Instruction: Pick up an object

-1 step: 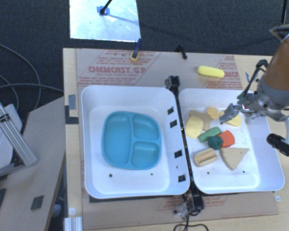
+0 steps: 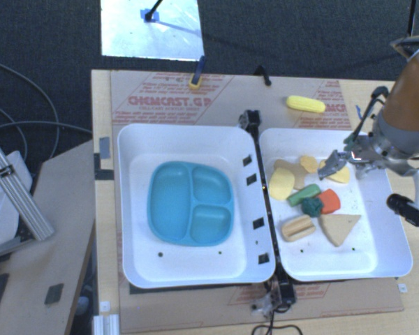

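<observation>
The right bin [image 2: 384,257] holds several toy food pieces. Among them are a pale yellow piece [image 2: 281,183], a green piece [image 2: 304,193], a dark teal piece [image 2: 311,206], a red piece [image 2: 329,201], a tan roll [image 2: 297,227] and a tan wedge [image 2: 340,227]. My gripper [image 2: 333,165] hangs over the bin's upper middle, between a small yellow piece [image 2: 309,163] and another yellow piece [image 2: 340,176]. It is just above the red and green pieces, and I see nothing held in it.
The left bin [image 2: 136,250] carries a blue divided plate [image 2: 191,202]. A yellow oblong toy [image 2: 306,104] lies on the cardboard behind the right bin. A black divider with clips [image 2: 258,187] runs between the bins. The arm body [image 2: 408,110] fills the right side.
</observation>
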`<action>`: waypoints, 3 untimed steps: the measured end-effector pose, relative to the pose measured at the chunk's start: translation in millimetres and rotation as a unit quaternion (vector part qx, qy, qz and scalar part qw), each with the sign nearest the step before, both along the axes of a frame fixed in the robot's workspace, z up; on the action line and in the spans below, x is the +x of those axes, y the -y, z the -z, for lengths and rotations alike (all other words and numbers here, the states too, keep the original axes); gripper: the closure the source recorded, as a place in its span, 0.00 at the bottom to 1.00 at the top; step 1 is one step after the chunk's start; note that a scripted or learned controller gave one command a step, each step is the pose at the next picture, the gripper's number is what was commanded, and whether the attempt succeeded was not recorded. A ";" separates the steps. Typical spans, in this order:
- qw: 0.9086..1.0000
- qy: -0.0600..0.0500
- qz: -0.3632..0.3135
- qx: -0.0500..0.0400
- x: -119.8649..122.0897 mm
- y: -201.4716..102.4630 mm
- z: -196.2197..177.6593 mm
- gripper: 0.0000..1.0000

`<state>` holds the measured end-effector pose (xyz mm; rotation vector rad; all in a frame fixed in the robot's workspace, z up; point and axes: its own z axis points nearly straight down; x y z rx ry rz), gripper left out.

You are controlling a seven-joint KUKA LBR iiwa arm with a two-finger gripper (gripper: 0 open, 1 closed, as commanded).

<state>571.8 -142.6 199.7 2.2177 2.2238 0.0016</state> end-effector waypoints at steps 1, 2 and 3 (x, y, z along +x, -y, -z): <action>1.000 0.001 0.003 0.001 -31.7 12.1 94.7 0.00; 1.000 0.011 -0.001 -0.003 -36.9 25.2 95.6 0.00; 1.000 0.017 0.000 -0.005 -27.4 47.7 98.5 0.00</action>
